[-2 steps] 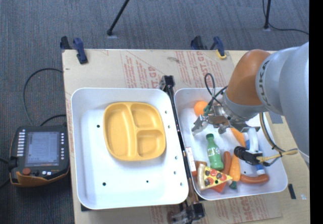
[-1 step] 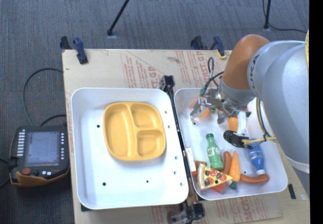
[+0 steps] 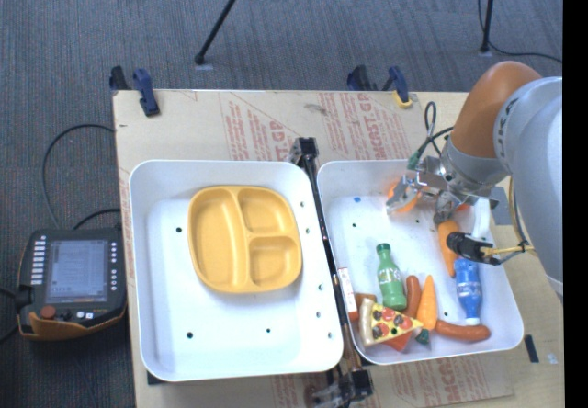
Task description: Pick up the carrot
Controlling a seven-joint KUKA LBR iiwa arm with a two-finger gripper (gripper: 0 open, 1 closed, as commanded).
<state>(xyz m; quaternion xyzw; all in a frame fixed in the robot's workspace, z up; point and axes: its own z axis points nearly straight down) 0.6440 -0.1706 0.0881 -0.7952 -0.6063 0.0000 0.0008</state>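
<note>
The pick looks unfinished, by my reading: the carrot [image 3: 427,301] lies on the floor of the right bin [image 3: 366,187], well below the gripper [image 3: 415,192] in the camera view and near the bin's front edge, wedged between a sausage [image 3: 412,289] and a blue bottle [image 3: 468,289]. The gripper hangs over the far part of the same bin, and something orange [image 3: 401,187] shows right at it, but the metal parts and cables crowd that spot so much that I cannot tell whether the jaws stand apart or closed, nor whether that orange piece is between them or merely lying under them. What is left, then, seems to be the whole grasp and lift of the carrot. Another orange item [image 3: 447,244] sits just below the gripper toward the bin's right wall, partly covered by a black fitting, and its kind is hard to make out. Near the carrot a green bottle [image 3: 390,277], a pizza slice [image 3: 389,323] and a second sausage [image 3: 462,333] overlap, hiding the carrot's leafy end. The left bin [image 3: 165,323] with its yellow plate [image 3: 245,238] lies far to the gripper's left.
</note>
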